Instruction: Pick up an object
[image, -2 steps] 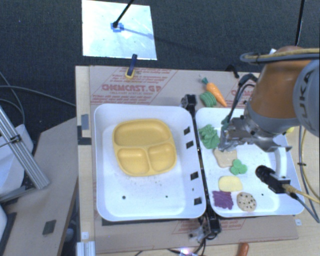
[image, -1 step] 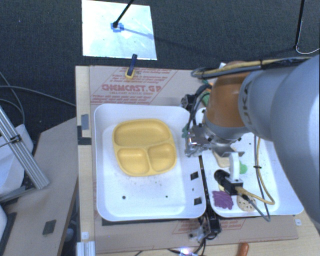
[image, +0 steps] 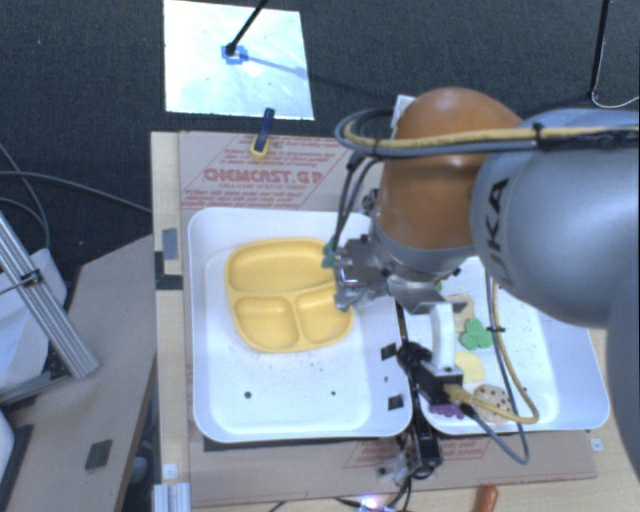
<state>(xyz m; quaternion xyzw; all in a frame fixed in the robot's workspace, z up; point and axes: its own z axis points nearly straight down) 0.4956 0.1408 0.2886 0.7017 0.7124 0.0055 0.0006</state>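
Camera view: gripper (image: 345, 285) sits low over the left bin (image: 210, 400), right at the right rim of the yellow divided plate (image: 285, 293). Whether it is spread or closed, cannot tell; wrist bulk hides it.

Likely risk: plate is wide, shallow, smooth hard plastic with a thin raised lip, so a rim pinch could slip or tip it, or the plate skids on the slick white bin floor.

Right bin (image: 580, 400) holds small pieces: a green lumpy piece (image: 476, 334) and a tan holed piece (image: 490, 398), partly hidden by arm and cables.
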